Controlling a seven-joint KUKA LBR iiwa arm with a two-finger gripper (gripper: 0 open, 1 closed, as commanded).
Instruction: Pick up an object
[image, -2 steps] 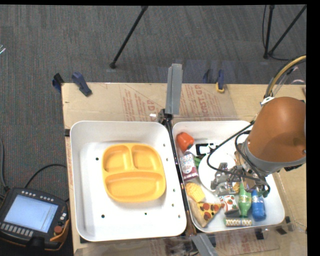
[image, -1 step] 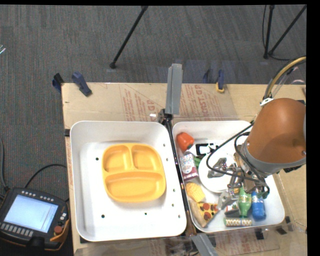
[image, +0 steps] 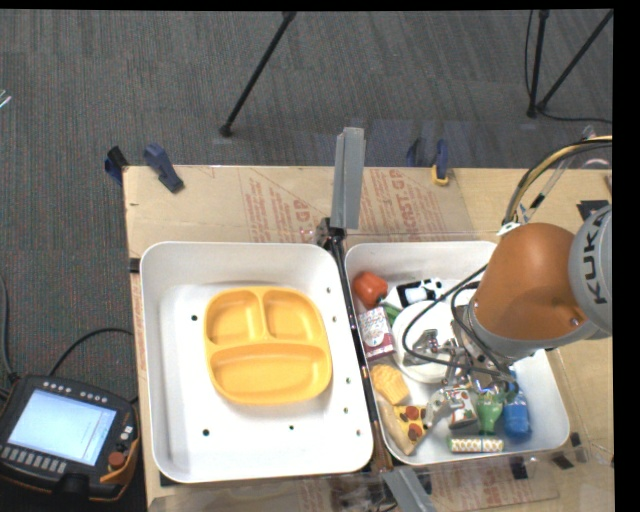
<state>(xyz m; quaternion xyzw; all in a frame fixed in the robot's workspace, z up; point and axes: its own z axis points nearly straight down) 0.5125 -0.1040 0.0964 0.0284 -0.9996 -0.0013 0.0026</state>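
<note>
Over cluttered right bin (image: 556, 395), metal pincer (image: 462, 378), finger state impossible to tell.

You have two bins side by side on the bench (image: 200, 205). In the left bin (image: 160, 300) a divided tray (image: 268, 344) lies alone near the middle. The right bin (image: 555, 405) is crowded — a tomato (image: 369, 288) at the back left, a small bottle (image: 376, 332) just in front of it, a bread piece (image: 390, 383) and a pizza slice (image: 404, 424) nearer the front. The arm (image: 528, 290) hangs over that bin's right half — with the gripper (image: 462, 372) above a bowl (image: 415, 345).
</note>
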